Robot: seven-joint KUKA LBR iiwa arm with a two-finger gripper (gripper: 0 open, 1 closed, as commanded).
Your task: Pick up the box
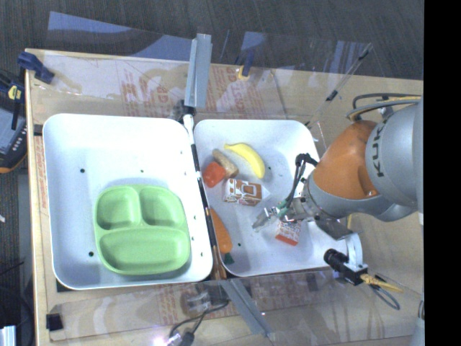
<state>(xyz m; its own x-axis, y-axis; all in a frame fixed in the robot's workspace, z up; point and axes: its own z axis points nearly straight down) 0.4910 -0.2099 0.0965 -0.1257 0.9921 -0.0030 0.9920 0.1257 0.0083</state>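
A light wooden bench (108,85) stands on a dark grey floor, and on it we see two shallow white bins side by side. The left bin (65,164) holds one green divided tray (142,229), which sits toward the near right part; the far half and the left side of this bin are bare white floor.

The right bin (277,132) is more crowded on its left half. A yellow banana (247,157) lies near the far wall, and just beside it, to the left, we see a red piece with a brown piece (216,169). An orange carrot-like thing (222,235) lies along the left wall. The box (242,192), white with brown print, lies flat near the middle of this bin, just under the banana and apart from all walls.

The arm (360,175) reaches in over the right rim. The gripper (277,215) hangs low over the bin floor, to the right of the box and apart from it. We cannot tell if it is open or closed. A small white and red packet (288,233) lies just under it. Bare floor remains between the box and the gripper.
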